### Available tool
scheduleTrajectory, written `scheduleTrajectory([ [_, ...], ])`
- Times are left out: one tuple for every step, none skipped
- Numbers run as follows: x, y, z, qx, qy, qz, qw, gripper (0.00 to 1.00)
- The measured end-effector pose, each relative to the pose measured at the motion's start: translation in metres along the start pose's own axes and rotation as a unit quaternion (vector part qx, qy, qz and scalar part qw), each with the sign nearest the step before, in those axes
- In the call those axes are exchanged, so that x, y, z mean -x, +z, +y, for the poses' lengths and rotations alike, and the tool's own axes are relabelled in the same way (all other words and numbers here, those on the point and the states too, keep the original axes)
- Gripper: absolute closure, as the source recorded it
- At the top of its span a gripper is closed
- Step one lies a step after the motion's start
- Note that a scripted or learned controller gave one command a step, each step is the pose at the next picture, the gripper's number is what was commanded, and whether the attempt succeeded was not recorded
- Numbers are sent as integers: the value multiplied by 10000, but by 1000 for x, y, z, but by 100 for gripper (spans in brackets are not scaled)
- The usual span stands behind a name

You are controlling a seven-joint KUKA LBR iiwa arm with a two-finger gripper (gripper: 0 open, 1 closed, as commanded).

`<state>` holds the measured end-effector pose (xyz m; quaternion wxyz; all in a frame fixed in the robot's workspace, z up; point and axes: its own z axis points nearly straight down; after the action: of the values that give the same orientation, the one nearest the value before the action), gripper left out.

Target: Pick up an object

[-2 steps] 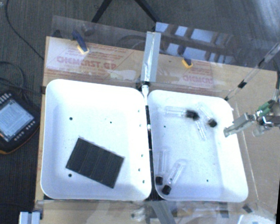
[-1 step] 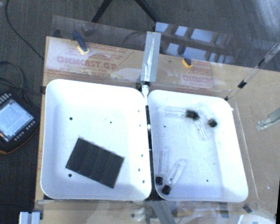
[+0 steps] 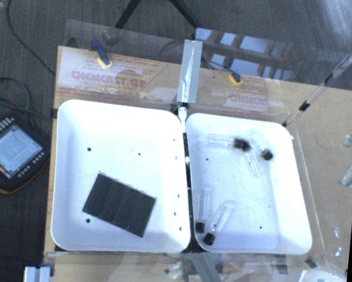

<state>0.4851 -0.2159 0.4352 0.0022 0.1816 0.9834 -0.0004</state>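
Note:
A flat dark grey rectangular panel [image 3: 120, 204] with ribbed sections lies in the left bin [image 3: 78, 121], toward its front. The right bin [image 3: 281, 211] holds several clear plastic tubes with black caps: two [image 3: 226, 142] near the back beside a third [image 3: 259, 149], and two more [image 3: 216, 221] at the front left corner next to another tube [image 3: 202, 210].
A clear acrylic wall [image 3: 140, 64] stands behind the bins, held by clamps [image 3: 101, 53]. A teach pendant [image 3: 9, 154] lies on the floor at the left. A metal post [image 3: 189, 73] rises between the bins at the back.

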Motion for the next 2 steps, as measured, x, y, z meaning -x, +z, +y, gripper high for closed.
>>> scheduleTrajectory([
  [0,0,0,1,-1,0,10000,0],
  [18,0,-1,7,-3712,-5,9286,0],
])
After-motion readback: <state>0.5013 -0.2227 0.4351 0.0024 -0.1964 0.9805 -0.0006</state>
